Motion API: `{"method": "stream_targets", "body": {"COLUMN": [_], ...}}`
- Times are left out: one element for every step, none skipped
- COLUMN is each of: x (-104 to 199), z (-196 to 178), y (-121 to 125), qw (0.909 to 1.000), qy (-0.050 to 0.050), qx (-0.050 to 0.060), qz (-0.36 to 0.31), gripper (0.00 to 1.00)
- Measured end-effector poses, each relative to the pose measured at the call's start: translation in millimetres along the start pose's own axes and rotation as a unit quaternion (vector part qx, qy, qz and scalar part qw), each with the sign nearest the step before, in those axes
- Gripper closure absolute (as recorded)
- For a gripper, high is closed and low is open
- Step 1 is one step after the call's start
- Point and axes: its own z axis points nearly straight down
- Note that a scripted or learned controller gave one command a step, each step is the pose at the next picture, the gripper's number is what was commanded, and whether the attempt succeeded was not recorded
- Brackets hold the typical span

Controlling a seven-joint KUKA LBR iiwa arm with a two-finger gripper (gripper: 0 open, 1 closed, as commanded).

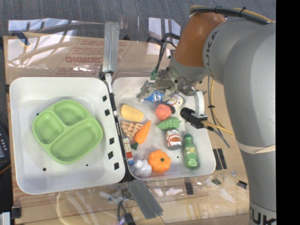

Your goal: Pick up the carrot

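Near the right bin's (208,161) far wall, approach step: claw (157,89) hovering, grip state impossible to tell. Carrot (143,131) lying beside waffle (131,127); next, shifting nearer and descending over it.

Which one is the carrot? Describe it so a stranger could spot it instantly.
Look in the right-hand white bin, on the side near the divider. The carrot lies slanted there, against the waffle, below the yellow piece. It alone is a slim orange cone; the pumpkin is round.

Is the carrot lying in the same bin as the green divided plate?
No. The carrot lies in the right bin among the other toy foods, while the green divided plate sits in the left bin.
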Motion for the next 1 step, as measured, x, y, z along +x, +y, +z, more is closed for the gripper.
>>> {"method": "stream_targets", "body": {"x": [27.4], "z": [1.4], "y": [-71.4], "qw": [1.0000], "qy": [0.000], "qx": [-0.001], "qz": [0.002], "gripper": [0.00]}}
